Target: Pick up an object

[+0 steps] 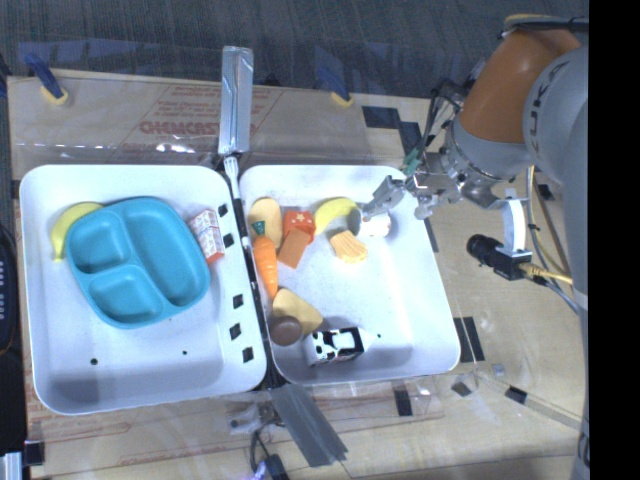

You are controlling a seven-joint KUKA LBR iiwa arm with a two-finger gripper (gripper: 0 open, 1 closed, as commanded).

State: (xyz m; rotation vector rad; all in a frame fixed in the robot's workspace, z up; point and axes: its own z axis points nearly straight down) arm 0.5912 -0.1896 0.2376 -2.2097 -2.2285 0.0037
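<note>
My gripper [404, 200] hangs over the far right corner of the right bin [420, 308]. Its two fingers stand apart, open, with nothing between them. One fingertip [383, 196] is just above a small white object [376, 227] and beside a yellow banana piece [337, 209]. A tan ridged shell shape [349, 247] lies just in front of these. Further left in this bin are an orange-red block [297, 236], a carrot [264, 265] and a pale yellow rounded piece [264, 213].
Near the right bin's front lie a tan wedge [298, 309], a brown cylinder [285, 330] and a black-and-white cow-patterned object [336, 343]. The left bin [60, 368] holds a blue divided plate [138, 258], a yellow banana [68, 224] and a small red-white packet [207, 235].
</note>
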